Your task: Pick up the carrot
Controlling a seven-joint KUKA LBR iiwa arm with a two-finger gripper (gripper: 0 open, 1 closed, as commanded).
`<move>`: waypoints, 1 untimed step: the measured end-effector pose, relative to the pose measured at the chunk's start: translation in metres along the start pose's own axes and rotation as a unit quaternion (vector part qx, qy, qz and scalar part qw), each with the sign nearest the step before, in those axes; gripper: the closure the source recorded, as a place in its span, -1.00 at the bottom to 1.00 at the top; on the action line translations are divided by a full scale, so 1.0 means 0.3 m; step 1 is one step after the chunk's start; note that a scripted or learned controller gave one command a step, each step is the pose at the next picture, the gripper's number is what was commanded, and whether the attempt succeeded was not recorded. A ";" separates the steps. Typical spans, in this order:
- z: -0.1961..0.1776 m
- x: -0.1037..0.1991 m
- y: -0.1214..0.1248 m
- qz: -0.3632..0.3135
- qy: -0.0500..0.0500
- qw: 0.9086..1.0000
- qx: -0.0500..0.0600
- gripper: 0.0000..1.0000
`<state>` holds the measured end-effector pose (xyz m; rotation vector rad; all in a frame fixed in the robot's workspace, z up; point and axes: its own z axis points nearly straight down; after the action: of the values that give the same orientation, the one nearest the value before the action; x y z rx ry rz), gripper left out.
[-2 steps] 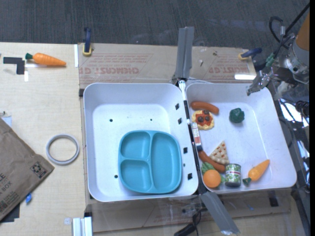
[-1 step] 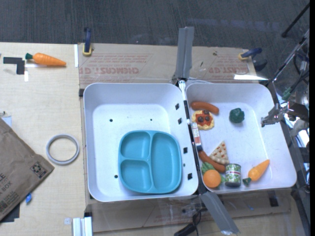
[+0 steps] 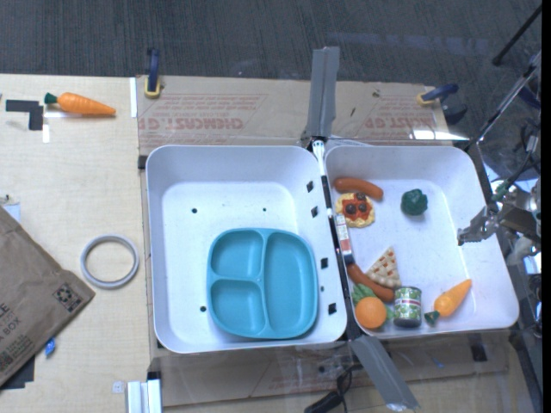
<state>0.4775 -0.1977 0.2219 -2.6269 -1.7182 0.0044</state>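
My gripper [image 3: 472, 233]: over the right bin's [image 3: 448, 157] right edge; grip state indiscernible. Carrots, two: one [image 3: 452, 299] in that bin's near-right corner, one [image 3: 80, 104] on the bench. Sausages, two. Blue tray [image 3: 263, 283], one, left bin.

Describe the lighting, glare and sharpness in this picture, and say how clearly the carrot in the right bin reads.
Camera view: even, soft overhead light with faint shadows; no strong glare on the white right bin. The carrot near its front right corner reads sharp and orange against white. The gripper at the right edge is small and blurry, merging with dark clutter behind it.
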 end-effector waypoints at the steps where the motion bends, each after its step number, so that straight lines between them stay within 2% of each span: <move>1: 0.439 -0.013 0.013 0.164 0.005 0.986 0.003 -1.00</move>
<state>0.4790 -0.2028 0.0902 -2.8645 -1.2605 -0.0024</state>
